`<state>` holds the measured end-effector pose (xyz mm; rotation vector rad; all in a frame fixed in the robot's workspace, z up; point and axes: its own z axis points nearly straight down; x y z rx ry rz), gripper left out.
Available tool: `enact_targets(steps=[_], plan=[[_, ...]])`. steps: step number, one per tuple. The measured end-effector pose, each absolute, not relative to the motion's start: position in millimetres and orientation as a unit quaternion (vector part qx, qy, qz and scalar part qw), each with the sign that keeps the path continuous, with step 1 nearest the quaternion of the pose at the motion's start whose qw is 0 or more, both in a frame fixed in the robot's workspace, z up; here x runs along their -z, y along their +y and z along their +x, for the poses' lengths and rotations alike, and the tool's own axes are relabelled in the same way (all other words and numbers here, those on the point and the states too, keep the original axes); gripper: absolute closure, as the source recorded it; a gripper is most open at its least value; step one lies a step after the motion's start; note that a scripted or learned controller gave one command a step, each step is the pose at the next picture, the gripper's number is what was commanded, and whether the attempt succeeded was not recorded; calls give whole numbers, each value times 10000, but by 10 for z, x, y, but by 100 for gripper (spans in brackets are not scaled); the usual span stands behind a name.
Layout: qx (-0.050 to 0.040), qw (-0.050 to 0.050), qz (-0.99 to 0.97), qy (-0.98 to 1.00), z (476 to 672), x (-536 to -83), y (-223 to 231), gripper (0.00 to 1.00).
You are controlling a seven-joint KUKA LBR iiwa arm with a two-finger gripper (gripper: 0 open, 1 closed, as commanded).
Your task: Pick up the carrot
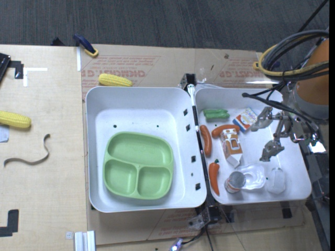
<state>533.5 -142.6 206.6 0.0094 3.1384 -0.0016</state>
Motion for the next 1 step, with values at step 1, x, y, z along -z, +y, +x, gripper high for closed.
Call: enact_targets(steps=[1], plan=[[31, 108, -107, 9999, 4997, -1142, -1119, 0]])
